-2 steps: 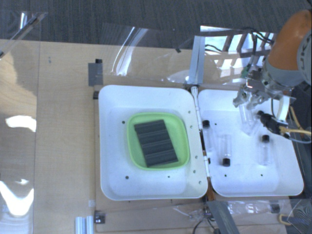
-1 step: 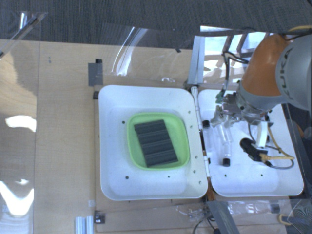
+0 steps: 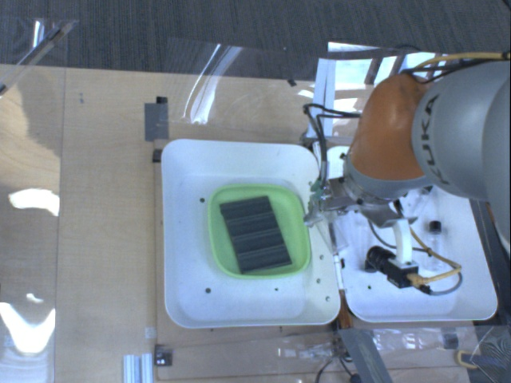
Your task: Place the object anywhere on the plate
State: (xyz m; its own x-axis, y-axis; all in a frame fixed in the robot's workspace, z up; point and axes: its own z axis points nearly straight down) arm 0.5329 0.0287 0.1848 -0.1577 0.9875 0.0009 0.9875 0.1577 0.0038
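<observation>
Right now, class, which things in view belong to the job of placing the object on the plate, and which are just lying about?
Job: dark ribbed block, lying on the green plate, in the left bin.
Lying about: small black piece in the right bin; grey bracket beyond the left bin's corner.

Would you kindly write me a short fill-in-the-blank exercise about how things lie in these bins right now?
1. The dark grey ribbed block lies on a ____ plate.
2. The white bin holding the plate is on the view's ____ side.
3. The arm wears a band coloured ____.

Missing words: green; left; orange.
</observation>
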